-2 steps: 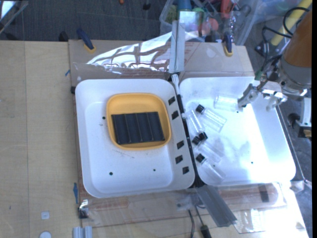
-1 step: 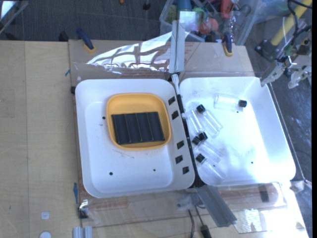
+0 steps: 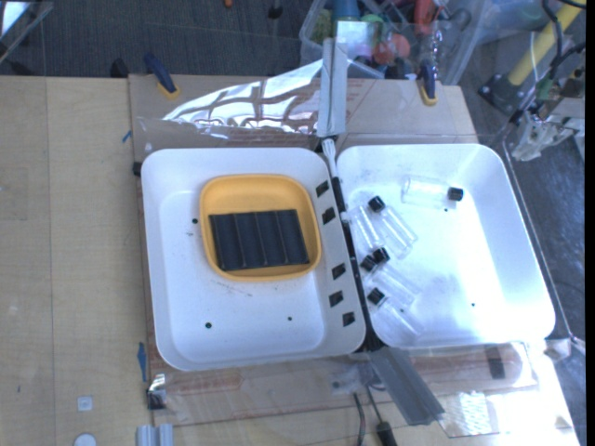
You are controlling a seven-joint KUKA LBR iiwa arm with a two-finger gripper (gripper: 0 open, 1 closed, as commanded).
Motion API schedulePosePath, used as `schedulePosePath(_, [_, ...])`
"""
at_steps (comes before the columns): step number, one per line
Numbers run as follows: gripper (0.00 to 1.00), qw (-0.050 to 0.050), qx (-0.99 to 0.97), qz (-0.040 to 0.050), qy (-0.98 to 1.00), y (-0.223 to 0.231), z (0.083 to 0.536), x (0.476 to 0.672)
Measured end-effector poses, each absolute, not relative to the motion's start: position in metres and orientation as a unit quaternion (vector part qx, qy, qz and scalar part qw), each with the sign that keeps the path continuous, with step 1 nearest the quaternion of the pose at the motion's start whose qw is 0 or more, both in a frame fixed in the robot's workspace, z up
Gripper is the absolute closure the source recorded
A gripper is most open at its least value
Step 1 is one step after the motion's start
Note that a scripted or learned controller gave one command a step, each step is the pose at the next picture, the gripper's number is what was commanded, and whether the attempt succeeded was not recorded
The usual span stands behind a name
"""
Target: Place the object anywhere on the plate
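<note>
Camera view: clear plastic vials (image 3: pixel 394 232) (black caps) lie scattered; yellow squarish plate (image 3: pixel 260 226) bears a ribbed black slab.

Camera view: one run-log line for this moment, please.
plate: yellow, left bin, dark ribbed block on it | clear vials: right bin, none on plate | placement: not yet done

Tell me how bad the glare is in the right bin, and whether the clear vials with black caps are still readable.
Camera view: strong glare washes out the right bin's floor, worst toward its lower right; the clear vials nearly vanish into it, so their black caps are the main cue. The left bin is evenly lit, and the yellow plate with its dark ridged block reads sharply.
</note>
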State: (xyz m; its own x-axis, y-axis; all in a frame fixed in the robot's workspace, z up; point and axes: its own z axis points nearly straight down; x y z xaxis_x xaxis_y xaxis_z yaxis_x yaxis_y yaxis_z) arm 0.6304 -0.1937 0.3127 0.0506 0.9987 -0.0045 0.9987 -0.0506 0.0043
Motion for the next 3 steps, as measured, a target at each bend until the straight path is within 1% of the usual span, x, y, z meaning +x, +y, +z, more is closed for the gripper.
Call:
schedulePosePath(1, [0.00, 0.003, 0.725, -0.0002, 0.689, -0.193, 0.313, 0.630])
schedulePosePath(2, [1.00, 0.005, 0.724, 0.0001, 0.689, -0.193, 0.323, 0.631])
schedulePosePath(3, [0.00, 0.005, 0.724, -0.0001, 0.690, -0.193, 0.323, 0.631])
